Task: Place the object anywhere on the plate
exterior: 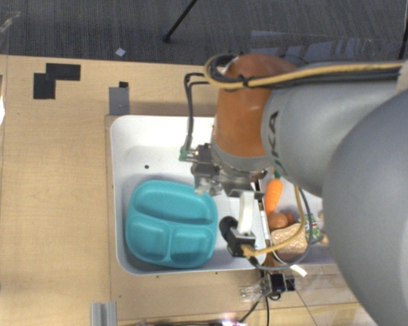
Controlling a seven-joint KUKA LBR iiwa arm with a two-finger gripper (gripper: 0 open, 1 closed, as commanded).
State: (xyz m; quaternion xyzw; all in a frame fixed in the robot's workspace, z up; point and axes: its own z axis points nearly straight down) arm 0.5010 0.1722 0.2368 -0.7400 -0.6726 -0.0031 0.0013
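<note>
Plate (170,224), glossy teal, rounded, divided, by bin's (144,141) near-left wall; far side open. Tapered carrot (274,195) right. Cannot tell gripper's (211,178) hold.

White bin (139,138) on tan bench (47,202), black marks (54,79) nearby

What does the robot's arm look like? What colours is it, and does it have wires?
The arm is big, round and smooth grey. Above the wrist it has a shiny orange band. A yellow cable runs along the top, and a thin black cable hangs beside the band. The gripper at the end is small, silvery metal.
</note>
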